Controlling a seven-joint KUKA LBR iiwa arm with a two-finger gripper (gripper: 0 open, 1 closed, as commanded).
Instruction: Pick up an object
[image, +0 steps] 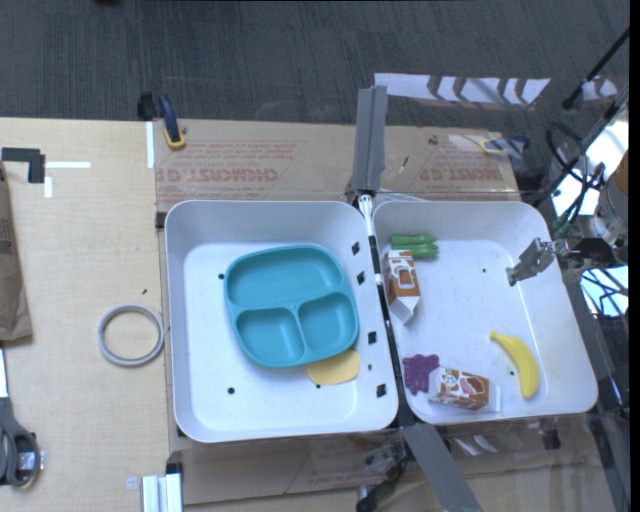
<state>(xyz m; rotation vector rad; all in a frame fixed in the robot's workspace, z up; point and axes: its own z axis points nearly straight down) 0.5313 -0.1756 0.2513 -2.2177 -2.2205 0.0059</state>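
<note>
The right bin (470, 232) holds several small objects. A green vegetable (414, 245) lies near its back left corner, with a brown and white carton (401, 283) just in front of it. A purple grape bunch (420, 372) and a second small carton (462, 388) lie at the front, and a yellow banana (517, 362) sits at the front right. My gripper (522, 268) hangs over the right side of this bin, above bare floor behind the banana, with nothing seen in it.
The left bin (200, 400) holds a teal divided plate (291, 305) with a yellow disc (336, 369) poking out under its front edge. A grey ring (131, 334) lies on the bench at left. Cables hang at the far right.
</note>
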